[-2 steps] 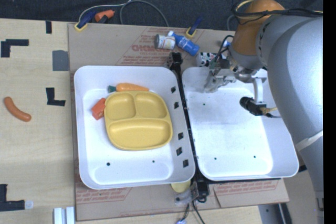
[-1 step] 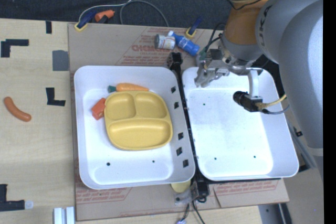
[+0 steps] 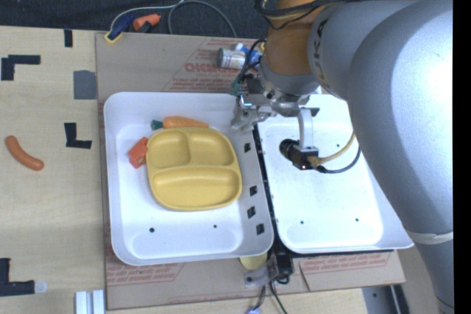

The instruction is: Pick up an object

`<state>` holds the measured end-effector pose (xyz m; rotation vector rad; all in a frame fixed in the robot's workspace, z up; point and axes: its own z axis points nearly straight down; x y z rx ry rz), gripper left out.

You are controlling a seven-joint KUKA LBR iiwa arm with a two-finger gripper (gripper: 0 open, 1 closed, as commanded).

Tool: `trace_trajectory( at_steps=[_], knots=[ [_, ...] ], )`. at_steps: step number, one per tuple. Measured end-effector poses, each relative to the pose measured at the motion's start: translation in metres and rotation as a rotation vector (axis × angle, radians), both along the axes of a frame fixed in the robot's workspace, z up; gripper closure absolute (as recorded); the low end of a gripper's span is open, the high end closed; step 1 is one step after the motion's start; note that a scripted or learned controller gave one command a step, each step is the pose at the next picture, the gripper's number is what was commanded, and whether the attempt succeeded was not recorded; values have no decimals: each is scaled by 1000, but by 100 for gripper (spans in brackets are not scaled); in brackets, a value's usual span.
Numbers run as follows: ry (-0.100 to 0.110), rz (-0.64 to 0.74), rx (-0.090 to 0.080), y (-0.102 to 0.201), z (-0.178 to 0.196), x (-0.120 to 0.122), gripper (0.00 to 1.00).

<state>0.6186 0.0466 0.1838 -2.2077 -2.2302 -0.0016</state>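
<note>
The claw is held low over the far end of the two bins, right above the place where the white left bin and the white right bin meet. Whether the claw is open or closed cannot be told, because it is seen from above and is partly hidden by the wrist. Nothing is seen gripped in it.

The things that could be picked up are found in the left bin. A yellow plate is laid flat in the middle. It is made of smooth, shiny plastic, with round corners and three shallow parts. It is wide and flat, so it is judged hard to grab. A toy carrot is tucked behind the plate, by the far wall. It is long, orange and thin, with a bit of green at one end. A small red piece is pressed against the plate's left side. What it is cannot be told.

The carrot is the thing nearest to the claw, so it is judged the easiest one to reach. A short move to the left is needed first.

The big grey arm is rounded and smooth, with an orange band above the wrist. The bins are set on a brown cardboard sheet. A toy sausage is left far out on the wooden bench, well apart from both bins.
</note>
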Motion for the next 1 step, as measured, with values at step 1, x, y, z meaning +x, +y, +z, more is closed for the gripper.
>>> trace_trajectory(
  at_steps=[1],
  knots=[
    [-5,-12,-6,-63,12,51,100]
  ],
)
